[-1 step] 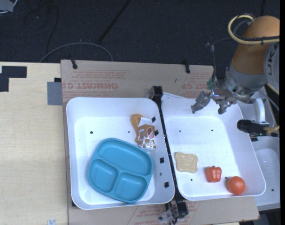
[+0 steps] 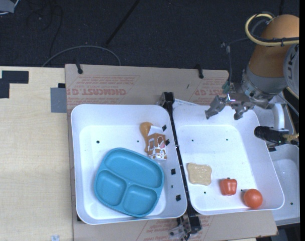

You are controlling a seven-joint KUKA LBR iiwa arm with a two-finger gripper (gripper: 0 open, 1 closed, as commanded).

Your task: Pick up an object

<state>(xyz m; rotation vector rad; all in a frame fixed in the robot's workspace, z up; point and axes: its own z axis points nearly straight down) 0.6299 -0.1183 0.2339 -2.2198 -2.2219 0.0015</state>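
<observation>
My gripper (image 2: 225, 113) hangs over the far edge of the right bin (image 2: 227, 134), its two fingers spread open with nothing between them. In that bin lie a slice of toast (image 2: 199, 174), a red pepper (image 2: 228, 186) and an orange-red tomato (image 2: 252, 198), all near the front. The left bin (image 2: 87, 134) holds a blue divided plate (image 2: 128, 182), a small patterned carton (image 2: 156, 147) and an orange-brown piece (image 2: 145, 129) just behind it.
The bins sit on a cardboard sheet (image 2: 142, 87) on a pale wooden bench (image 2: 26, 159). A black divider (image 2: 175, 149) runs between the bins. A black handle-like part (image 2: 270, 133) juts in at the right bin's right rim.
</observation>
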